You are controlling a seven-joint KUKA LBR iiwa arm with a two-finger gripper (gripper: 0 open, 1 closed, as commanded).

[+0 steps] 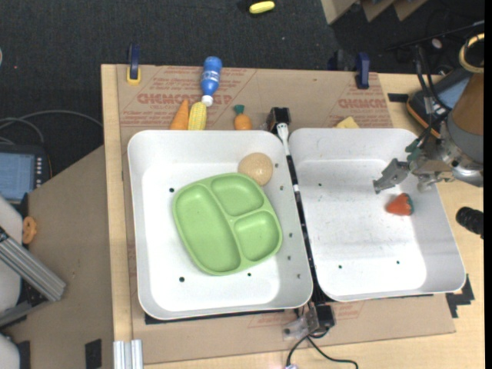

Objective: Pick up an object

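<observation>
A small red and orange toy point(399, 204), like a strawberry, lies in the right white bin point(361, 267) near its right side. My gripper point(408, 183) hovers just above and behind it, with the arm coming in from the right. Its fingers stand spread, one grey finger point(389, 177) pointing left, and nothing sits between them. In the left white bin point(154, 275) rests a green divided plate point(227, 221), with a tan round ball point(256, 167) touching its far edge.
Behind the bins on the bench lie a blue and white bottle point(210, 78), a corn cob point(197, 115), an orange carrot point(180, 116), a smaller carrot point(242, 119) and a yellow piece point(347, 123). A black clip point(278, 118) sits between the bins' far corners.
</observation>
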